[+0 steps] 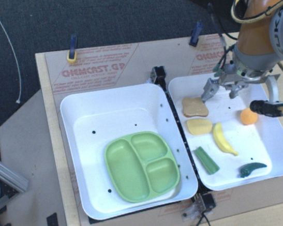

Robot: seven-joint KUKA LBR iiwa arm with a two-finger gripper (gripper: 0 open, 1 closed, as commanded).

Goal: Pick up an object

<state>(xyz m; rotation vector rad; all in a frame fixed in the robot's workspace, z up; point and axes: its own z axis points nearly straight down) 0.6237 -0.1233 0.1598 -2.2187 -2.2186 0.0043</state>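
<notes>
over the right bin's far edge i see my gripper, fingers apart on nothing, just above the bread slice. nearer lie a yellow block, banana, orange, green stick and dark green pepper. a green divided plate sits in the left bin

Glossy white plastic bins

Two white bins, one green tray, six foods
</notes>
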